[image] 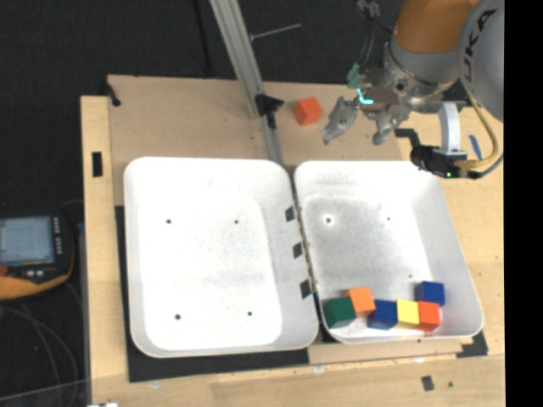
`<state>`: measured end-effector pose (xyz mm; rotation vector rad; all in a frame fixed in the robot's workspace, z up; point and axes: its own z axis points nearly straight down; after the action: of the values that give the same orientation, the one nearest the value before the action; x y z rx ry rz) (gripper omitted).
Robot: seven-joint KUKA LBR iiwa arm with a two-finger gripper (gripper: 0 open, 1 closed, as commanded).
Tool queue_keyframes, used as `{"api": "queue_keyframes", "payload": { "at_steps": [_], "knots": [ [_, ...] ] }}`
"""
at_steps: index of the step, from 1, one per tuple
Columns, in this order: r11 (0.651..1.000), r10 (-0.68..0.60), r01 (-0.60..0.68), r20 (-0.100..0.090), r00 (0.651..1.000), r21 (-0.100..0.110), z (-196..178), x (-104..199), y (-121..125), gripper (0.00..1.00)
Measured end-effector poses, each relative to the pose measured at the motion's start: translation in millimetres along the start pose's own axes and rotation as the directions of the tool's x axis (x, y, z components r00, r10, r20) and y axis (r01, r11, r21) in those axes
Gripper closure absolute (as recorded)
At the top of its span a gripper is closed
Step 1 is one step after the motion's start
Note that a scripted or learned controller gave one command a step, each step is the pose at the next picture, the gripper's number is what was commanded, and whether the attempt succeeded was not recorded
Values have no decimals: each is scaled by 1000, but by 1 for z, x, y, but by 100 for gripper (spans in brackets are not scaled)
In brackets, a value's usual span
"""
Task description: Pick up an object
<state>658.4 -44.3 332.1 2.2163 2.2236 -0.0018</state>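
Note:
Several small blocks lie along the near wall of the right bin (pixel 441 219): a green block (pixel 338 311), an orange block (pixel 362 299), a blue block (pixel 383 314), a yellow block (pixel 408 313), a red-orange block (pixel 429 315) and another blue block (pixel 430 292). A lone orange block (pixel 308 111) sits on the bench behind the bins. My gripper (pixel 361 125) hangs above the bench just behind the right bin's far edge, to the right of that orange block. Its fingers (pixel 337 124) are spread apart with nothing between them.
The left bin (pixel 136 253) stands beside the right one. A slanted metal pole (pixel 242 58) rises from between the bins' far corners. A handheld pendant (pixel 30 248) lies off the bench at the left. Cables hang by the arm at the right.

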Motion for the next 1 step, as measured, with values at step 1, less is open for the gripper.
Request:
{"api": "queue_keyframes", "payload": {
  "at_steps": [1],
  "knots": [
    [1000,7,-7,1,1000,-2,-2,-48,5,0]
  ]
}}
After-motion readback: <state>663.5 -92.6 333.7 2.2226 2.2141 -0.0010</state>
